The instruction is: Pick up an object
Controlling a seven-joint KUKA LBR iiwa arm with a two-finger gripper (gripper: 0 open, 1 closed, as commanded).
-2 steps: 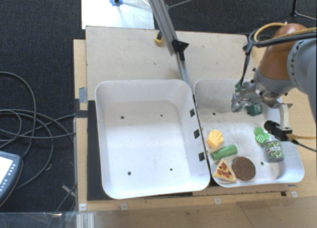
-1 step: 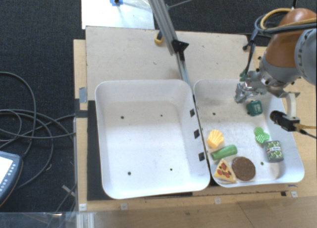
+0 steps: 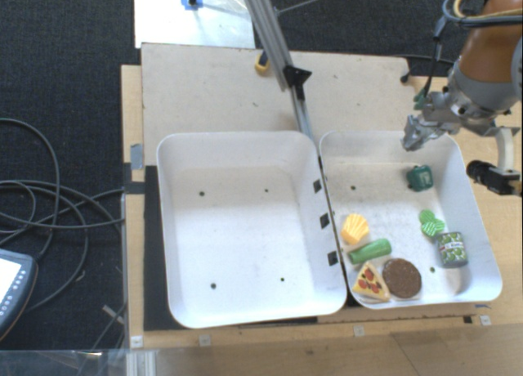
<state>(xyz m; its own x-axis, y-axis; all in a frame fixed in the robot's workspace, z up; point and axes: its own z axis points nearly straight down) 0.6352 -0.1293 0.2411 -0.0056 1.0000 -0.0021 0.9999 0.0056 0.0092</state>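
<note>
Over the far corner of the right bin (image 3: 482, 239) we see the gripper (image 3: 413, 137) hanging from the grey arm (image 3: 490, 55), which leans in from the right; whether its jaws are released or clenched we cannot tell, since they appear as one small grey lump against the white wall. From this single slanted view we count every candidate for picking on that same side. A small dark green block (image 3: 420, 177) lies just below and to the right of the gripper, apart from everything else, so we judge it the likeliest target and the easiest to reach without nudging a neighbour. Farther toward us, near the right wall, a light green piece (image 3: 431, 224) sits just above a green can (image 3: 451, 249). Along the near edge, a yellow piece (image 3: 355, 228), a green pickle-like stick (image 3: 370, 251), a pizza slice (image 3: 372, 282) and a brown disc (image 3: 402, 278) crowd together, touching or nearly so, which we think would make a clean grasp harder there. Nothing sits between the gripper's tips as far as we can see, so we take the pick as not yet made. The left bin (image 3: 245, 227) lies beside it, their walls meeting under a slanted metal pole (image 3: 274, 27).
</note>
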